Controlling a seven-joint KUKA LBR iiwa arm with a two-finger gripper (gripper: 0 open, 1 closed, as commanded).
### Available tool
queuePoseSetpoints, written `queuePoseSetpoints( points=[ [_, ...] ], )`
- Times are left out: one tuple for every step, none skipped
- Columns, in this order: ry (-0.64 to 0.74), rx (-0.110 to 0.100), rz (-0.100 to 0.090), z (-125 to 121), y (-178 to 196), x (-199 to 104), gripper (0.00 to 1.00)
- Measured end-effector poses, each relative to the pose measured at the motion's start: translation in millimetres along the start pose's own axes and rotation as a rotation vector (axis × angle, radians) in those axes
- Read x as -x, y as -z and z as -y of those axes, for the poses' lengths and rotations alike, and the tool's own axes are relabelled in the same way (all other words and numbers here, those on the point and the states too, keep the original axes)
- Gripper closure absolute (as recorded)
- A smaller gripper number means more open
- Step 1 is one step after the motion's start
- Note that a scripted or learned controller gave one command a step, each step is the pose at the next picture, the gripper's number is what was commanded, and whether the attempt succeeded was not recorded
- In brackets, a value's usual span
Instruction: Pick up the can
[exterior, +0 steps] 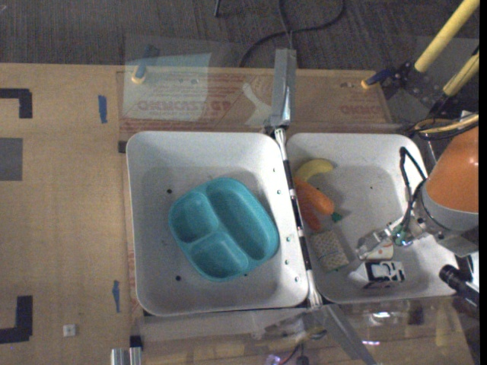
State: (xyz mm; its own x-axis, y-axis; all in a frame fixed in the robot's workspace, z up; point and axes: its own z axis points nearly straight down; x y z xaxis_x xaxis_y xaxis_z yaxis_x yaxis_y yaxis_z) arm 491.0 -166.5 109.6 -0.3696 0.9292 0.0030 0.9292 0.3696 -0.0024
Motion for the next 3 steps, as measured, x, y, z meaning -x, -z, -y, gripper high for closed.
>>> queuePoseSetpoints(
  points=[
    [-0.179, 0.003, 0.003, 3.9, 1.0, 20.4, 0.0],
    [-0.192, 0.003, 0.003, 7.3, 8.6, 25.5, 1.0],
    [-0.373, 0.001, 0.002, -57.7, 74.5, 11.6, 1.0]
  ],
)
